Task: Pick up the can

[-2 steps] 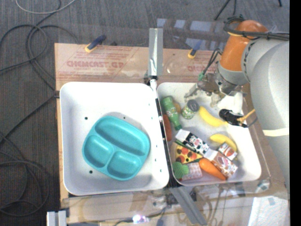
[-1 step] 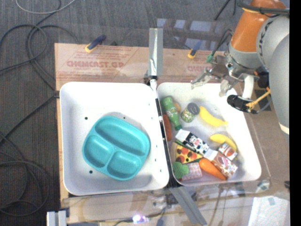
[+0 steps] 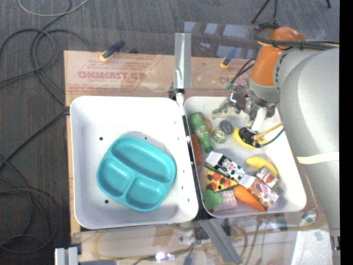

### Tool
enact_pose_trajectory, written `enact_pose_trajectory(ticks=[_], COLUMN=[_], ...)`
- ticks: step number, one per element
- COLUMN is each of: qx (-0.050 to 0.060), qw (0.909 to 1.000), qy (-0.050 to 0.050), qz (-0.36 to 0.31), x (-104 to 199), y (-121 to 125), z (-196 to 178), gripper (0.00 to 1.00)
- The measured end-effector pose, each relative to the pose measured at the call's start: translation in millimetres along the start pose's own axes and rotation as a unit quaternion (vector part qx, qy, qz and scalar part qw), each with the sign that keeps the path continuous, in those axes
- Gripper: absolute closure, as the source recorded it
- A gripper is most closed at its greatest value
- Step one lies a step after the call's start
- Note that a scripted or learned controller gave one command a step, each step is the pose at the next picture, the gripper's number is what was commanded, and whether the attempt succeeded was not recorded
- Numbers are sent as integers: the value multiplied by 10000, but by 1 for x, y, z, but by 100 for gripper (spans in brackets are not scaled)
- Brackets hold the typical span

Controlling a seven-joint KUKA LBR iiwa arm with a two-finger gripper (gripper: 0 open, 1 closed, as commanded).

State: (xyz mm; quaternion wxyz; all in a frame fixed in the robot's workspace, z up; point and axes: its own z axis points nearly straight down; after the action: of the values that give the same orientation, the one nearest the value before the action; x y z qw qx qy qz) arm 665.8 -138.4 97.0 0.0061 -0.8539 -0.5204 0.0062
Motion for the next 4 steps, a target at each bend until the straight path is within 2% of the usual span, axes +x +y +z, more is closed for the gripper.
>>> enact_pose_trajectory(ticks=[1, 2, 3, 4], qx=[66, -48, -80, -129], qw=[9990, 9989, 9999, 9880], qy=[-20, -14, -3, 49], qz=[450, 457, -121, 1538], x=[1, 3, -62, -22], y=[-3, 0, 34, -7], z=[9, -2, -1, 7], gripper=[0, 100, 100, 100])
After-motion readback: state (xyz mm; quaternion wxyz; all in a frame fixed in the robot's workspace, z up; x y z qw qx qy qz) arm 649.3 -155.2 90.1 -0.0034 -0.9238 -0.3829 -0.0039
